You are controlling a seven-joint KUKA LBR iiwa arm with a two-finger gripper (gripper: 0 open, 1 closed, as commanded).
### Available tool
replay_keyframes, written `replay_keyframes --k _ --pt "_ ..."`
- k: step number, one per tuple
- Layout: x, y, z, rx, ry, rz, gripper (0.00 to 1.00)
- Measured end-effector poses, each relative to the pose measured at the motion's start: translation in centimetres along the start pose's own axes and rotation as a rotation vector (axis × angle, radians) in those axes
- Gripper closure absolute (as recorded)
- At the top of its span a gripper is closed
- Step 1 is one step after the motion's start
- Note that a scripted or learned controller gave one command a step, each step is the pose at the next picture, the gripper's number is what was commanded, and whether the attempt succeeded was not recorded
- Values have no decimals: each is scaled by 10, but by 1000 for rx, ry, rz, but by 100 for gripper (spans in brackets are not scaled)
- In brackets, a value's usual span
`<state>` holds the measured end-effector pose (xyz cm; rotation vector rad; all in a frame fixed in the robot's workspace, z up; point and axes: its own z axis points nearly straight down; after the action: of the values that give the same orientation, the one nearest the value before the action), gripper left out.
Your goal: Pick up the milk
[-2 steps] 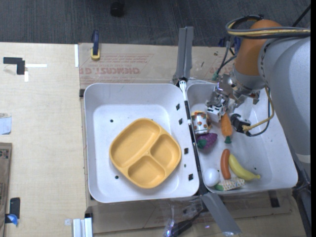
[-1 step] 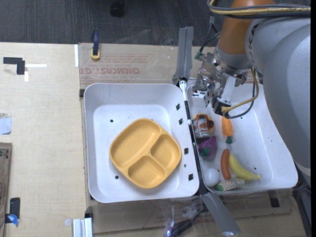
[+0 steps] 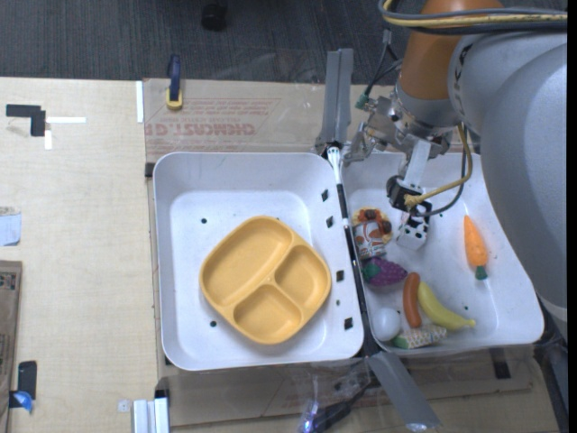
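The milk [image 3: 370, 234] is a small white carton with red and orange print. It lies in the right bin [image 3: 505, 332], close to the divider between the two bins. My gripper [image 3: 414, 229] hangs over the right bin just to the right of the carton, its white dotted tip low near the bin floor. A small gap separates the carton from the gripper, and nothing visibly sits in the gripper. The grey arm with its orange band [image 3: 442, 43] comes down from the upper right.
Purple grapes [image 3: 386, 273], a red sausage [image 3: 411, 298], a banana [image 3: 442, 307], a white egg [image 3: 386, 323] and corn [image 3: 420, 336] lie in front of the milk. A carrot [image 3: 475, 242] lies to the right. The left bin [image 3: 180, 197] holds a yellow divided plate [image 3: 264, 280].
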<state>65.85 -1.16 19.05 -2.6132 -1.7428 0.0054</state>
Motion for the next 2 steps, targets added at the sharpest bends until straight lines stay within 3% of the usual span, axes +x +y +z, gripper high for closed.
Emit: replay_keyframes --k 1,2 --pt "-46 -25 0 0 0 1 0" --pt "-47 -8 -79 0 0 144 0"
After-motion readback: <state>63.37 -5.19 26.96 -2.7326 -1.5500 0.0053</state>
